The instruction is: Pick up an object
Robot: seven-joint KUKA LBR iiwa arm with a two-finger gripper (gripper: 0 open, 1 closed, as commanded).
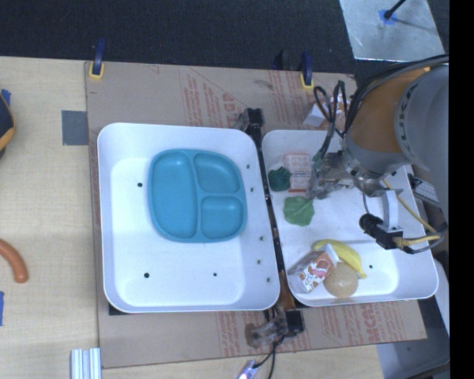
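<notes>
The right bin (415,279) holds several small things. A dark green piece (279,178) lies by its left wall, with a lighter green leafy piece (299,210) just below it. A pale pink card (298,164) sits near the bin's back left. Toward the front lie a yellow banana (350,256), a red and white packet (314,272) and a beige ball (341,283). My gripper (322,184) hangs low over the middle left of this bin, just right of the two green pieces. Nothing shows held in it.
The left bin (126,275) carries a blue divided plate (197,194). The arm's grey and orange body (395,125) covers the right bin's back right, with cables trailing beside it. A brown sausage (9,260) lies on the bench at far left.
</notes>
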